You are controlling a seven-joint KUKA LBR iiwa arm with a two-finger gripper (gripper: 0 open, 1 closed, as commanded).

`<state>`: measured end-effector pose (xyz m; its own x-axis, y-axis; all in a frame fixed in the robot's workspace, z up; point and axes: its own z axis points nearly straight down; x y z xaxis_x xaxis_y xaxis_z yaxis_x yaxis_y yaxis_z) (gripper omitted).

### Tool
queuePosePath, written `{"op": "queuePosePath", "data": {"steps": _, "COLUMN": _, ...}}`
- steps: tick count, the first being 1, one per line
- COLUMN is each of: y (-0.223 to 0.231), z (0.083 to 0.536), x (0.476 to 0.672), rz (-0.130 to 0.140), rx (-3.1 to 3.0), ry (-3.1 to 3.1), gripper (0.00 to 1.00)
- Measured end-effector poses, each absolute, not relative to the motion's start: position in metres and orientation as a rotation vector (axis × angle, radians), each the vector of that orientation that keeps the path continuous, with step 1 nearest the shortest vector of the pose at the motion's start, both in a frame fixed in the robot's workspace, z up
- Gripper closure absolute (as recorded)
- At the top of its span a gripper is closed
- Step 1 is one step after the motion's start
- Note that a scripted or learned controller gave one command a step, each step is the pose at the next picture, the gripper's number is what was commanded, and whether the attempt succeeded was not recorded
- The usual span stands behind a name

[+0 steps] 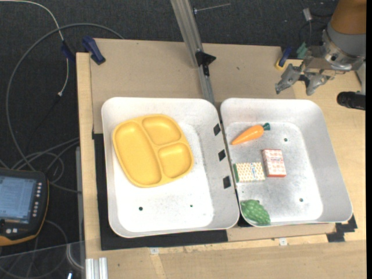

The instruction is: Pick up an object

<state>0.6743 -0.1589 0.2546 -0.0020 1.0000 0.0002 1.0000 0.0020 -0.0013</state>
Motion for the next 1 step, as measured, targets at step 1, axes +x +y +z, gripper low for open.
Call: {"op": "queuePosePath", "data": {"steps": 1, "y": -0.159, "z": 0.2546, "x": 0.6743, "rz": 0.002, "rx": -2.219, "ry": -2.223, "gripper": 0.0}}
